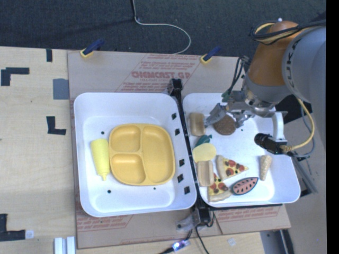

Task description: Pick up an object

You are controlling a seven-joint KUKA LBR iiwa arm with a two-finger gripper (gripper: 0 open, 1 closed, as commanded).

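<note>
The gripper (226, 116) hangs over the right bin (283, 192), its fingers clasping the brown round cookie (225, 126), which sits right of the bread slice (197, 124).

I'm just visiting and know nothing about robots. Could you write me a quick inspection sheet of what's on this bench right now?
Surface: wooden bench with a cardboard sheet under two white bins.
Job's things: right bin holds toy food: brown patty, pizza slice, watermelon slice, ice cream cone, bread pieces.
Clutter: left bin holds a yellow divided plate and a yellow bottle beside it.
Grippers: gripper low over the patty; grip unclear.
Cables: white cord behind the bins; yellow hose on the arm.
Surroundings: dark floor.
</note>
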